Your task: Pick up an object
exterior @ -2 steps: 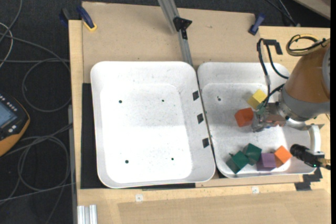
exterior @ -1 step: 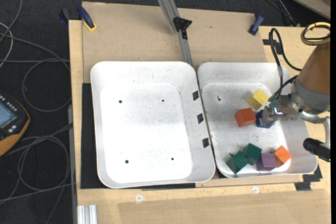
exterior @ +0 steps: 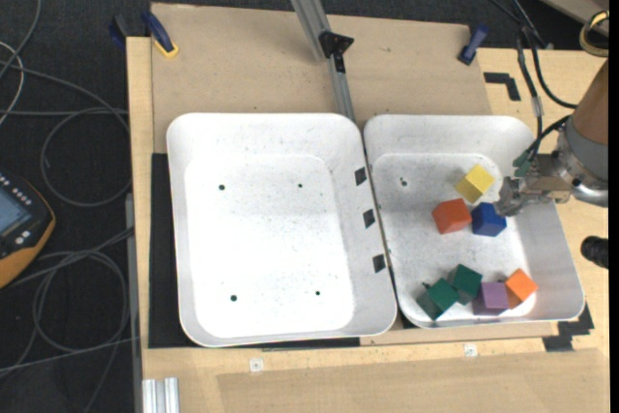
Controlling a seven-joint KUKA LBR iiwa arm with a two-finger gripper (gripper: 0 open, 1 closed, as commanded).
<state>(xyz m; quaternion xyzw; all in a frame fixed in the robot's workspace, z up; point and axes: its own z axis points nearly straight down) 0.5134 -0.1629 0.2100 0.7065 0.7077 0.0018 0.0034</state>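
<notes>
**Gripper hanging over the right bin's blocks**

The gripper [exterior: 510, 196] is reaching in over the right edge of the right bin [exterior: 406, 305] — just beside the blue block [exterior: 488, 221]. How its grip is standing I cannot tell. The yellow block [exterior: 476, 183] and red block [exterior: 451, 216] are lying near the bin's middle; green blocks [exterior: 453, 289], a purple block [exterior: 494, 295] and an orange block [exterior: 520, 284] are clustering along its front edge.
</notes>
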